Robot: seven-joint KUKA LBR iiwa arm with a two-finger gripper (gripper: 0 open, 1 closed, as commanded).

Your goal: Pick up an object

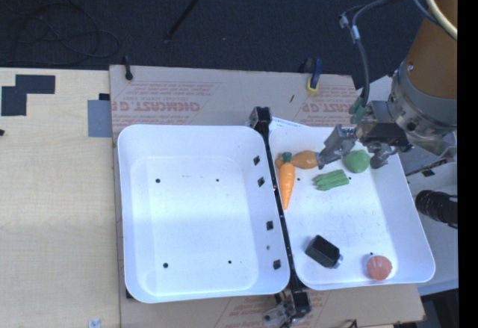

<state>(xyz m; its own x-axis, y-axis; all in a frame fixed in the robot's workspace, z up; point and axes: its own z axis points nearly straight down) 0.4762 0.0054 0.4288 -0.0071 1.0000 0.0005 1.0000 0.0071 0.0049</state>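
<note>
In the right bin [418, 244] we see the gripper [355, 149] hanging low over the far end, up near the top wall. The grey arm [429, 98] with its orange band [437, 35] comes in from the right side. The two dark fingers are spread wide apart, one on the left [334, 146] and one on the right [382, 155]. A round green thing [357, 161] sits between them, and we cannot tell if the fingers touch it. It rests on the bin floor, so we do not see it being held.

Just beside the left finger lies a small orange lump [304, 160]. A long orange carrot [285, 183] lies next to it, close along the wall between the two bins. A flat green piece [331, 180] lies just below the gripper, near the round green thing.

Down at the near end of the same bin we see a black block [323, 252] and a small pink ball [379, 267], set a little apart from each other and well away from the gripper.

The left bin [127, 169] is white, and both bins sit on a sheet of brown cardboard [187, 98] on the bench.
</note>
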